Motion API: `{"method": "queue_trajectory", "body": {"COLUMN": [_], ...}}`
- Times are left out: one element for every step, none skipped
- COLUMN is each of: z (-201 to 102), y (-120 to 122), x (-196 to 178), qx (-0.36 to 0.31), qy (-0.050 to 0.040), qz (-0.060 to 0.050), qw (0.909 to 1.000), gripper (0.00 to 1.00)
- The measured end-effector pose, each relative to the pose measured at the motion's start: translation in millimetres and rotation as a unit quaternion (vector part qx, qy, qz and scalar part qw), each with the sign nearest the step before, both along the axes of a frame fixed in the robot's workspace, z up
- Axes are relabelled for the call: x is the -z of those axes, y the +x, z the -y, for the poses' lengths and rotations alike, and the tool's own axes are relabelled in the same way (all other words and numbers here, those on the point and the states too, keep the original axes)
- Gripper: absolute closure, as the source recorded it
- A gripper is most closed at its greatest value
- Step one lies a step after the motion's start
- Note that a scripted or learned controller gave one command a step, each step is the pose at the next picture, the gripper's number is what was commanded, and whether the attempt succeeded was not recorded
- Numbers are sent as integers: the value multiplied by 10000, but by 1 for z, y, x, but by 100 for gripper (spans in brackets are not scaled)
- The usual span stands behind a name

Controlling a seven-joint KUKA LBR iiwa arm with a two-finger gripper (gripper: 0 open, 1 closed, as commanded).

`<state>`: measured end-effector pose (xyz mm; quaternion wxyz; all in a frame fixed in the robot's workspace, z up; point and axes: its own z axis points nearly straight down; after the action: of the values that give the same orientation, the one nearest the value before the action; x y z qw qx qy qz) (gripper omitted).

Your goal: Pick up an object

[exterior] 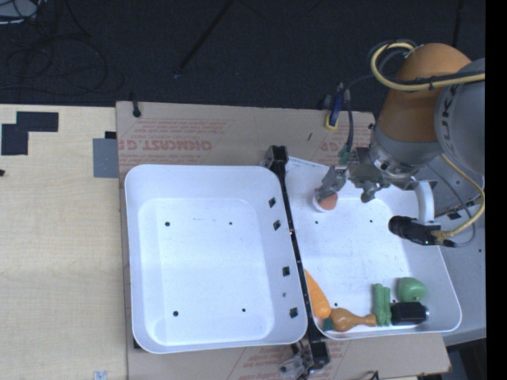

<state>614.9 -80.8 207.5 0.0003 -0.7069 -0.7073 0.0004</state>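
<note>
Leftmost, the left bin (206, 260) sits on the tabletop (55, 244), touching the right bin (372, 236). Over the right bin's far edge, the hand (348, 184) hangs with fingers spread wide; a small pinkish object (325, 201) lies just below its left finger (329, 184), not between the two. Well apart, along the near wall, lie an orange carrot (317, 294), a tan gourd-shaped toy (351, 319), a green piece (382, 304), a black object (409, 313) and a green lump (411, 289).

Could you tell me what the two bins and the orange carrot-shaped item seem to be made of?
The bins look like smooth white moulded plastic: rounded corners, soft sheen. The carrot-shaped item appears to be plastic or rubber toy food: uniform orange, smooth surface. Too small to tell which.
</note>
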Motion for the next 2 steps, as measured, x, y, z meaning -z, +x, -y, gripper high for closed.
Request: {"method": "queue_trajectory", "body": {"z": [0,-80], "y": [0,-11], "x": [-10,22], "qx": [-1,-26], "qy": [3,13], "qz": [-8,-33], "qw": [10000,10000], "gripper": [100,100]}}
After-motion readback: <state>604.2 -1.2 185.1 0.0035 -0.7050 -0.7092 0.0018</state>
